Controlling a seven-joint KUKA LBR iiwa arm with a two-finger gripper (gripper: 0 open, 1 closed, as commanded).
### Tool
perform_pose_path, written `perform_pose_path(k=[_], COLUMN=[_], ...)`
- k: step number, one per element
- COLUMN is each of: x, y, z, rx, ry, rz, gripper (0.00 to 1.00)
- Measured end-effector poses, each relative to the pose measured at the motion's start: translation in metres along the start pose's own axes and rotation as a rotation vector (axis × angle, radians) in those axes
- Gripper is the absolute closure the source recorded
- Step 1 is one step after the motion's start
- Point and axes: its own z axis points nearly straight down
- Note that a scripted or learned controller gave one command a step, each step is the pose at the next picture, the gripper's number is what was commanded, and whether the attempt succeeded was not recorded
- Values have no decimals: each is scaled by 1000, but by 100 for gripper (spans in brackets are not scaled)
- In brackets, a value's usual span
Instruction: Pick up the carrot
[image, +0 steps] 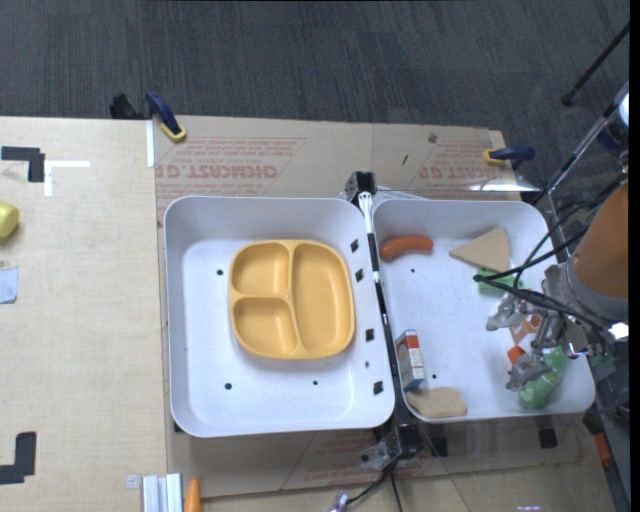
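The carrot (516, 352) lies in the right bin (440, 300) near its right wall. Only small orange patches of it show, because the gripper (508, 350) is directly over it. A green piece (491, 285) just up-left of the gripper may be its leafy top. The gripper is low in the bin, and its two metal fingers (498, 321) stand apart, one on each side of the orange patches. I cannot tell whether the fingers touch the carrot. The arm's orange band (610, 250) rises at the right edge.
The right bin also holds a reddish sausage (405, 245), a tan bread wedge (483, 249), a small carton (410, 360), a tan cookie (437, 402) and a green item (540, 388). The left bin (200, 380) holds a yellow divided plate (293, 299).
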Motion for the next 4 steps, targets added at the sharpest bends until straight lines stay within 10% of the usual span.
perform_pose_path(k=[1, 3, 4], x=[-27, 9, 6], y=[76, -46, -46], z=[20, 48, 38], rx=[-2, 0, 2], ry=[4, -1, -7], rz=[190, 96, 93], gripper=[0, 0, 100])
